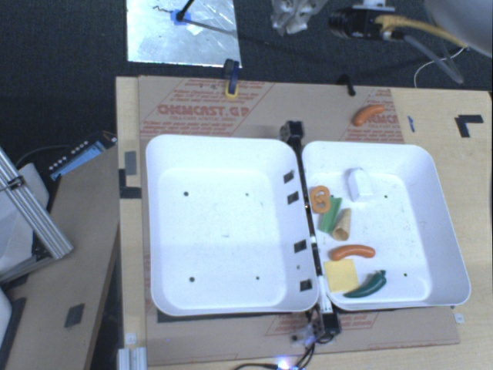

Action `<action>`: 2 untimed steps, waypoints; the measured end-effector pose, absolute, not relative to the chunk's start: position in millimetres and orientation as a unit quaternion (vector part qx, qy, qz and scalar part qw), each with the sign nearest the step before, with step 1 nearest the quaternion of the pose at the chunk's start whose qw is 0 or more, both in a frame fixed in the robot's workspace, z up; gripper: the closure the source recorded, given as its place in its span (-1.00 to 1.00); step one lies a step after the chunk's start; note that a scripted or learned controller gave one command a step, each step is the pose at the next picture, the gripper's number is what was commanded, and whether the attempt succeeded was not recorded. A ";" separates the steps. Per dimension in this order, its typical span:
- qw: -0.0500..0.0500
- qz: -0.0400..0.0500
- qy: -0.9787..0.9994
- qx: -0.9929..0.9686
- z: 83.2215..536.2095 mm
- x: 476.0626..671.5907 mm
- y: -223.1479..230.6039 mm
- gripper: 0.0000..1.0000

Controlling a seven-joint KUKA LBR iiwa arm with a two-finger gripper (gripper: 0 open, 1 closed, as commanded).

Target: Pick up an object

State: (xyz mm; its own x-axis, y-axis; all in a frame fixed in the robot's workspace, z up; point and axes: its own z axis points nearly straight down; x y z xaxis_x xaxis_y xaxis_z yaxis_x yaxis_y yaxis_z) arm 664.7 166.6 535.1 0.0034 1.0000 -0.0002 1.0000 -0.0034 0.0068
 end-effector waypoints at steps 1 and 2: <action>-0.003 -0.004 0.709 0.705 333.1 658.1 215.5 1.00; 0.004 0.008 0.709 0.705 500.0 639.3 210.7 1.00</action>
